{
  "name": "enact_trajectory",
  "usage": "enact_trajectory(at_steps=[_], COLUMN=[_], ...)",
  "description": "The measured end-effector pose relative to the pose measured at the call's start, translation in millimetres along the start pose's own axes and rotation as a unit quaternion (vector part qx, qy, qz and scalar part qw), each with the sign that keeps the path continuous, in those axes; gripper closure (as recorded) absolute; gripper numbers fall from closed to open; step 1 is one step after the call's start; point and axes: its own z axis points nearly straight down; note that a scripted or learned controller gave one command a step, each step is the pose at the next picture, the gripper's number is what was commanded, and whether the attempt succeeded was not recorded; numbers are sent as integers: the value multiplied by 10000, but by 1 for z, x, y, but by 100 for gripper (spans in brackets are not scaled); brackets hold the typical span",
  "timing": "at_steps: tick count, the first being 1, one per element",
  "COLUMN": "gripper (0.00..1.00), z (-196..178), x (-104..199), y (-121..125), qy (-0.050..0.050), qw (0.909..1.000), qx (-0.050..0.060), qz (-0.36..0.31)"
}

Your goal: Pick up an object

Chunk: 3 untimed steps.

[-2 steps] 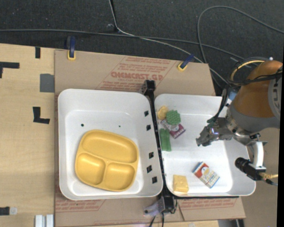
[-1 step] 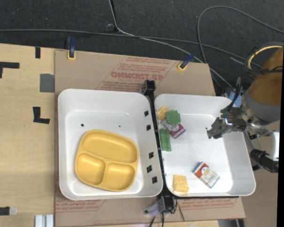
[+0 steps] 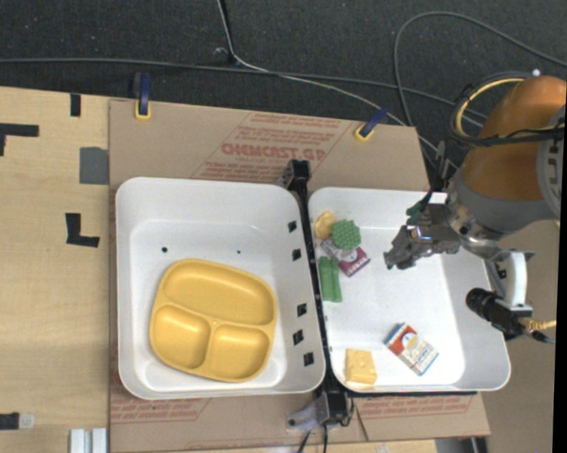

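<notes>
the gripper (image 3: pixel 406 252) hangs over the right bin (image 3: pixel 465 370), near the middle of its far half, dark against the white floor. its tips blur into one dark mass from this slanted height, so whether it is released or clenched cannot be told, and nothing can be made out held in it. the arm (image 3: pixel 512 156) reaches in from the right, its orange band and grey wrist covering the bin's far right corner and part of its right rim.

in that bin, a small cluster sits against the left wall towards the far end: a yellow piece (image 3: pixel 324 223), a green knobbly ball (image 3: pixel 346 235), a dark red packet (image 3: pixel 355 262) and a green stick (image 3: pixel 330 280), packed so closely that their outlines overlap and are hard to separate. a yellow block (image 3: pixel 360 366) lies by the near left corner. a small red, white and blue box (image 3: pixel 411 348) lies tilted near the middle of the near edge; its print is too small to read.

the left bin (image 3: pixel 134 205) holds a yellow divided tray (image 3: pixel 214 319), towards its near edge
</notes>
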Motion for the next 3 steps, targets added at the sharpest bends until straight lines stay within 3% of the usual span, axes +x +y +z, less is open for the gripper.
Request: enact_trajectory(at_steps=[2,3], gripper=[100,100], z=[10,10], x=[103,149], y=[3,16], qy=[-4,-3], qw=[10000,10000], qx=[10,7], qz=[4,0])
